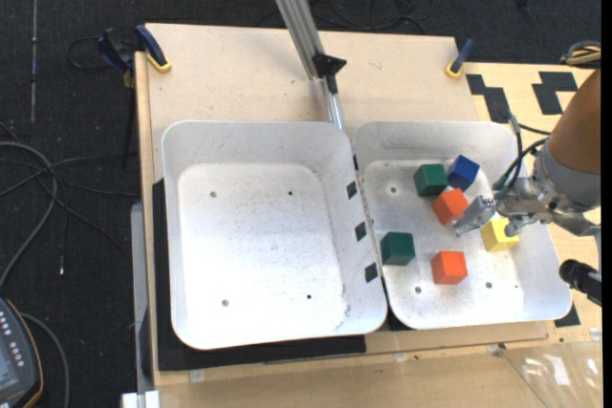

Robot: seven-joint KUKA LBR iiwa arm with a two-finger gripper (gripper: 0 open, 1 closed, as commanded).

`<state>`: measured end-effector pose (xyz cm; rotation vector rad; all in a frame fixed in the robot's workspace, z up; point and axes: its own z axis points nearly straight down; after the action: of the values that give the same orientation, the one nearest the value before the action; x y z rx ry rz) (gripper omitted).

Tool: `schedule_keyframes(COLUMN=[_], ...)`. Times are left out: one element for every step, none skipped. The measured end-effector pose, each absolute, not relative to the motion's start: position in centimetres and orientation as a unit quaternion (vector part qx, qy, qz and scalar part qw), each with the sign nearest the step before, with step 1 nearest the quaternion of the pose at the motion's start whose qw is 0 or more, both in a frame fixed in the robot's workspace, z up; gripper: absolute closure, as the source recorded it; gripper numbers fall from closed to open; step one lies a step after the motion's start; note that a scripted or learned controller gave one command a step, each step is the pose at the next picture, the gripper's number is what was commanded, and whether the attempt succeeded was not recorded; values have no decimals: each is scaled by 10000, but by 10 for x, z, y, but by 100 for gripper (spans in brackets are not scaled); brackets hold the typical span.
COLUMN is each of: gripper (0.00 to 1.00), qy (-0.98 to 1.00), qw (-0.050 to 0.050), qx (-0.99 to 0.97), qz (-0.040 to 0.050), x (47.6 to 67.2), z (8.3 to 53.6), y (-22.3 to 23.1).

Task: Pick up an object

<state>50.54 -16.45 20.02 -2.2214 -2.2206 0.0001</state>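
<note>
Several coloured blocks lie in the right bin [535,301]. A dark green block [430,178] and a blue block [464,171] sit at the back, with an orange-red block [449,204] just in front of them. A second green block [397,248] lies near the bin's left wall, and an orange block [448,268] sits toward the front. My gripper [478,216] reaches in from the right, low over the bin, between the orange-red block and a yellow block [499,235]. The yellow block is partly covered by the gripper body. Nothing visibly hangs from the gripper.
The left bin [191,158] sits beside the right one, their walls meeting along a ridge with black tabs [363,229]. A slanted metal pole [292,0] crosses the bench's back. Clamps [153,51] hold the bench's corners. Cables trail near the wrist [512,169].
</note>
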Motion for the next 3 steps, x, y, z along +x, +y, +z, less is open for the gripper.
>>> schedule_keyframes(gripper=[0,0,0], qy=[-7069,-7083,-7066], qw=[-16,-31,-15], qx=[-7073,-7059,-7077], qz=[-2,-11,-4], x=[490,557,503], z=[94,96,97], y=[-142,-163,-134])
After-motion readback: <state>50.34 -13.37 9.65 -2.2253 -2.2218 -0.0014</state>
